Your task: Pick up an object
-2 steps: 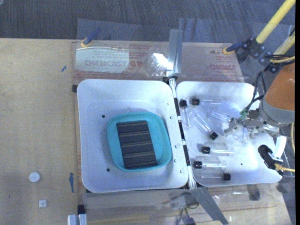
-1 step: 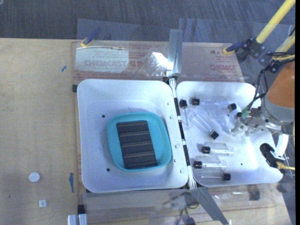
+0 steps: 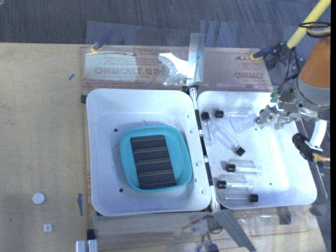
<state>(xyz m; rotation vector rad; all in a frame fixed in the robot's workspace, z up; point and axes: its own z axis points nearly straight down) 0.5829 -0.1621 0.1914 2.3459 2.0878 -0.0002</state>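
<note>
Gripper (image 3: 273, 114) hangs over the right bin (image 3: 294, 190), whether spread or pinched can't be made out. Clear vials (image 3: 242, 167) lie scattered below it, light, slick, prone to rolling, probably brittle; best squeezed across the barrel, mid-length.
</note>
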